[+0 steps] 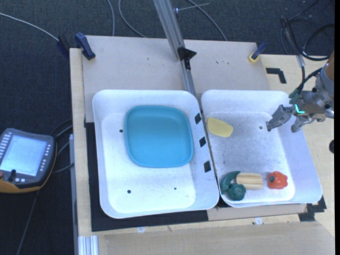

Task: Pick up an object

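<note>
The gripper [287, 122] hung over the right bin's [311, 166] far right edge, fingers spread, grasping nothing. Along that bin's near edge lay a green object [232, 185], a tan block [249, 181] and a red pepper [277, 180]; a yellow piece [219, 127] sat by its left wall. The middle floor lay bare. The left bin [109, 147] carried a blue plate [158, 135].

In the right bin [297, 142], a pale yellow wedge-like piece [219, 127] lies flat at about ten o'clock, near the left wall. Along the six o'clock edge sit three items in a row: a dark green vegetable [232, 186], a tan cylinder [249, 181] lying on its side touching it, and a red pepper [277, 180] just beside.
</note>
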Controlling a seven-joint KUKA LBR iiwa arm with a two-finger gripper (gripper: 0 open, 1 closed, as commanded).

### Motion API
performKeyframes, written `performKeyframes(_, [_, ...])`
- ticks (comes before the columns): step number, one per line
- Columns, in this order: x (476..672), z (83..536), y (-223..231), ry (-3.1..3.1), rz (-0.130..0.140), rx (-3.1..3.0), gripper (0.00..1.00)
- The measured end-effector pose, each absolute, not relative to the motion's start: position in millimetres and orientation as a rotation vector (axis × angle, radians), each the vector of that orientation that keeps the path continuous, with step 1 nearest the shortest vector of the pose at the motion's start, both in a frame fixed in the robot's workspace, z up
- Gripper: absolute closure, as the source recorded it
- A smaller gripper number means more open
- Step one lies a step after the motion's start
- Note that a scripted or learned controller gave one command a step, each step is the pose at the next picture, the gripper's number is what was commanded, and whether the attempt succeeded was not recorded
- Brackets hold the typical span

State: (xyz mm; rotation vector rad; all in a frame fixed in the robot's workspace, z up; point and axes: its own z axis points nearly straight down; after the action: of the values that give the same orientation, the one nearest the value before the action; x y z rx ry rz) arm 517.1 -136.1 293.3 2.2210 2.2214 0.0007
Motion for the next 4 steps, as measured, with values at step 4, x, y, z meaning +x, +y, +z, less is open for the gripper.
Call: performKeyframes(4, [526.7,115,-149,2.225,-0.005,2.224,0.00])
